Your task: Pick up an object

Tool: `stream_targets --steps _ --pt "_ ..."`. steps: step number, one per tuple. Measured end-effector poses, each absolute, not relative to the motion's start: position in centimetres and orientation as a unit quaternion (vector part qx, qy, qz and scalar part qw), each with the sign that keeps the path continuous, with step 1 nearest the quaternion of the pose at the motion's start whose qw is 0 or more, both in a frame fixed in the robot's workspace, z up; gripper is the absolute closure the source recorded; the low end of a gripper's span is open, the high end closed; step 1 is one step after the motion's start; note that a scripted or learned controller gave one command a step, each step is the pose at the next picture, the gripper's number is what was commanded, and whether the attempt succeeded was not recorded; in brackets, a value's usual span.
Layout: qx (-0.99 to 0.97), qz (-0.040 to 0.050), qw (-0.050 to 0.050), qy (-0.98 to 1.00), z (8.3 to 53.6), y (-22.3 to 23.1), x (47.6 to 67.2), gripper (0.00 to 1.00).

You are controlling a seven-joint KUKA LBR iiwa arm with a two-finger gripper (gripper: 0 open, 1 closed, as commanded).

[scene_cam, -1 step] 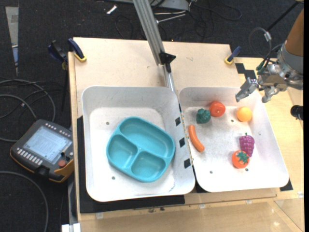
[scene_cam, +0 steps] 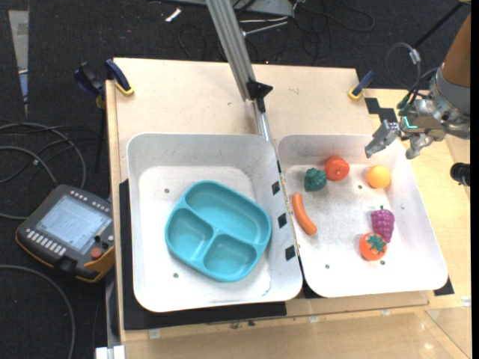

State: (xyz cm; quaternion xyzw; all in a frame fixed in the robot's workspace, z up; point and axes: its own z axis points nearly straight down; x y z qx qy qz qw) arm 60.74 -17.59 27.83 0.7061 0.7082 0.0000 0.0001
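Observation:
The right bin (scene_cam: 419, 268) holds several toy foods: a green broccoli (scene_cam: 315, 179), a red-orange tomato (scene_cam: 337, 168), a yellow-orange fruit (scene_cam: 379, 176), an orange hot dog (scene_cam: 304, 214), purple grapes (scene_cam: 382, 222) and a red strawberry (scene_cam: 373, 247). My gripper (scene_cam: 396, 145) hangs open above the bin's far right rim, just up and right of the yellow-orange fruit. Its two fingers are spread apart with nothing between them.
The left bin (scene_cam: 150, 275) carries a turquoise divided plate (scene_cam: 217, 230). A slanted metal pole (scene_cam: 232, 36) crosses down to the ridge between the bins. Clamps sit at the bench's back corners, and a teach pendant (scene_cam: 67, 230) lies on the floor at left.

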Motion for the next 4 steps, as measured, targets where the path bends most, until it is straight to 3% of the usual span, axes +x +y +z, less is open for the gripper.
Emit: stream_targets --steps 3,4 --pt "0.707 -0.0012 -0.001 0.707 9.3 -16.9 60.9 0.00" --pt "0.707 0.0005 0.001 0.707 10.7 -16.9 61.1 1.00"
